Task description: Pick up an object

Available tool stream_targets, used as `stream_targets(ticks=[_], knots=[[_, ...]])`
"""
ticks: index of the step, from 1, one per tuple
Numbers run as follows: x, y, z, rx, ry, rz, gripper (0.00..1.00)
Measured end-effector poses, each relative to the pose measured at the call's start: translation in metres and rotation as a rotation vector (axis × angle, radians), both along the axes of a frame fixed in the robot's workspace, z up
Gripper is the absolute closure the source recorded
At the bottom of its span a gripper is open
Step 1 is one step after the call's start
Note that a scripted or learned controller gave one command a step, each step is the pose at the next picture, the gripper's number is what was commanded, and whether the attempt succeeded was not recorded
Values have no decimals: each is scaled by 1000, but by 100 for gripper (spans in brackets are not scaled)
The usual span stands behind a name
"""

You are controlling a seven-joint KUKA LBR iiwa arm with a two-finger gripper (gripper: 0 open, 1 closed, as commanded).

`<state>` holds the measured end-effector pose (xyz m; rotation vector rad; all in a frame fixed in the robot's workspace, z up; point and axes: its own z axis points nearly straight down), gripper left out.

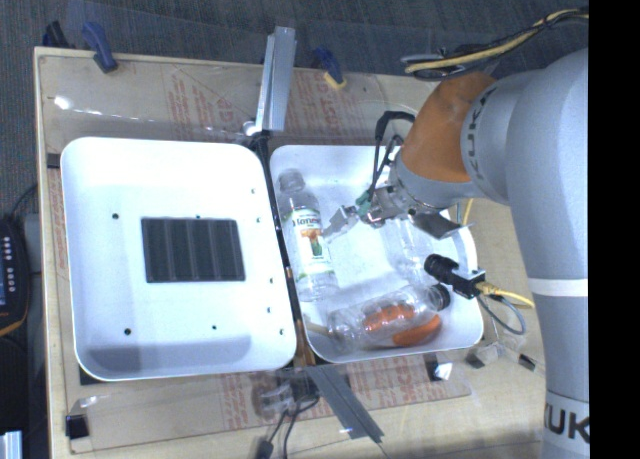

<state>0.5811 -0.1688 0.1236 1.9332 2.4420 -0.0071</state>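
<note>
- Nearest the camera, at the bottom edge of the counter (200,402), a grey metal bar (345,407) is seen lying at a slant.
- Two white bins are set side by side on the counter.
- A dark ribbed panel (193,249) is seen in the middle of the left bin (100,197).
- At the near end of the right bin (465,332), an orange thing in a clear wrapper (395,322) is laid against the near wall.
- A clear plastic bottle with a label (308,237) is laid along the left side of the right bin, close to the wall between the two bins. Its cap end is pointed away from the camera.
- Another clear, see-through thing (412,247) is seen near the middle of the right bin, but it cannot be made out well.
- The end effector (352,215) is held low over the right bin, just beside the label of the bottle. Whether its fingers are wide or narrow cannot be told, and nothing is seen to be held.
- The grey arm (545,147) with its orange band (440,132) is reached in from the right.
- Yellow and black cables (490,52) are looped above the arm.
- At the far edge of the counter, blue clamps (98,47) are fixed, and a grey post (275,77) is stood between the bins.
</note>
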Motion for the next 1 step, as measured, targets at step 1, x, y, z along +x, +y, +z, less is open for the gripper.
stream_targets(ticks=[1], knots=[[3,2,-2,-10,-3,-9,0]])
